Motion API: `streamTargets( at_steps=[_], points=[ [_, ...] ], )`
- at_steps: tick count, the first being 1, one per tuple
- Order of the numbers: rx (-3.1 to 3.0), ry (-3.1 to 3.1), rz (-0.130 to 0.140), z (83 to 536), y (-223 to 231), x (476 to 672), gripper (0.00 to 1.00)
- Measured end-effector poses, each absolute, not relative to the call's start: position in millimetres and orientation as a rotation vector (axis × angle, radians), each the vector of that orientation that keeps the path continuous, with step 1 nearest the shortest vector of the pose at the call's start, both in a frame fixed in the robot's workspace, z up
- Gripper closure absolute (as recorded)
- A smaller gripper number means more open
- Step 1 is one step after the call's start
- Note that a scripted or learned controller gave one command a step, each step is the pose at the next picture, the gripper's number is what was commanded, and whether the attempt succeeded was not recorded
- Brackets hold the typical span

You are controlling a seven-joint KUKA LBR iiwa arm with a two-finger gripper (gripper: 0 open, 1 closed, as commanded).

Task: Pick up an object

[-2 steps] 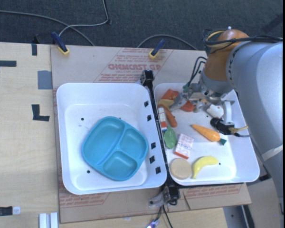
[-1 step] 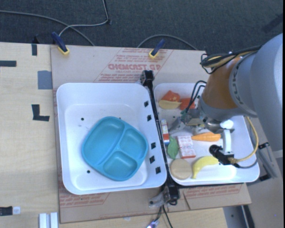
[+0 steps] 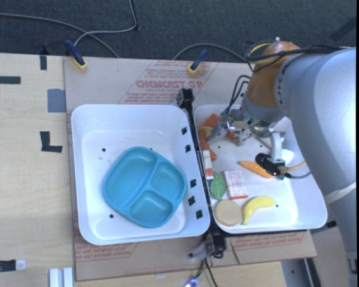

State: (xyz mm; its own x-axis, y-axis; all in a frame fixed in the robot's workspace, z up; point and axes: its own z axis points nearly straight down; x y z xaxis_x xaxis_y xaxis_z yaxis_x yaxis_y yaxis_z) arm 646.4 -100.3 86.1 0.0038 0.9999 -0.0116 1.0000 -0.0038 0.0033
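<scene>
A shallow white left bin [image 3: 84, 160] sat on a brown cardboard sheet [image 3: 161, 82] laid over the pale wooden desk [image 3: 18, 184]. Just behind that bin, two blue-and-yellow clamps [image 3: 75, 54] gripped the cardboard's far edge. Beyond them, thin black cables [image 3: 130, 8] trailed across dark grey carpet [image 3: 227, 11]. Black tape marks [image 3: 48, 142] lay left of the bin.

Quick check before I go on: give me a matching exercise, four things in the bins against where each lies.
Things:
1. blue plate
2. banana
3. carrot
4. tan disc

Places:
A. right bin, middle, near the arm
B. left bin
C. right bin, front edge, left of the banana
D. right bin, front, right of the tan disc

Pairs: 1-B, 2-D, 3-A, 4-C
</scene>
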Motion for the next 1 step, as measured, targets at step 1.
streamTargets(
  at_steps=[1],
  points=[
    [2.218, 2.215, -0.005, 96.0, -97.6, 646.7, 1.00]
  ],
)
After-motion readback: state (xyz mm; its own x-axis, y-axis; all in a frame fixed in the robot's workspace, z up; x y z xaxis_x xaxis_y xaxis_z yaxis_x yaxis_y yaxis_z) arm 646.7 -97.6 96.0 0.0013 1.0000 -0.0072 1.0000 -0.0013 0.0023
